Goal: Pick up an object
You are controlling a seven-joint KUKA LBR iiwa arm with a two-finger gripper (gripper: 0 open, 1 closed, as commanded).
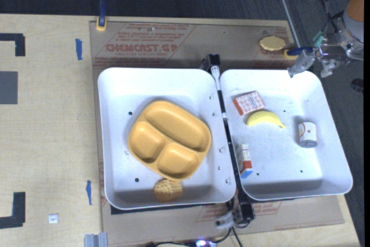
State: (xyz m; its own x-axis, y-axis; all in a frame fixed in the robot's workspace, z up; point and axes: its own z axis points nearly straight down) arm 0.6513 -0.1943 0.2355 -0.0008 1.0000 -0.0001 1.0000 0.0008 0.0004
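Observation:
My gripper [311,68] hangs above the far right corner of the right bin [335,182], open, with nothing between its fingers. Below and to its left in that bin lie a red-and-white box [249,102] and a yellow banana [265,119]. A small white can with a red label [307,133] lies nearer the right wall. A narrow white packet with red and blue ends [245,160] lies by the bin's left wall. The left bin [113,101] holds a big yellow divided tray [169,139] and a tan ridged lump [167,189] at its front edge.
A tan round disc [272,43] lies on the cardboard sheet [173,46] behind the right bin, just left of the gripper. A black divider with clamps [217,75] runs between the bins. Blue tape marks dot the wooden bench [46,124] on the left.

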